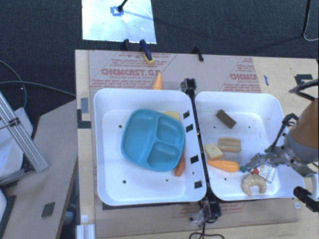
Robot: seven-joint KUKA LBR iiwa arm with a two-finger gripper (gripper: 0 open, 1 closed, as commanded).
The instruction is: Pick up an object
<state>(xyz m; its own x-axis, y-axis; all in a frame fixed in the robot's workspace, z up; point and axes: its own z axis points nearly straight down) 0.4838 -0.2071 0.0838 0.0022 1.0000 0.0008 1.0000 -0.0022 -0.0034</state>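
Note:
In the right bin [269,103] lie a brown block [226,118], a tan bread roll [229,144], a yellow cheese wedge [213,151], an orange carrot [224,166], a pale croissant [254,184] and a small white-and-red packet [267,173]. My gripper [256,162] reaches in from the right and sits low over the bin's near right part. It is just above the packet, between the carrot's right end and the croissant. The view does not show anything held in it.
The left bin [107,148] holds a blue compartment plate [153,139], with a small carrot [179,167] poking out at its near edge and a yellow piece [172,115] behind it. Another carrot [157,81] lies on the board behind the bins.

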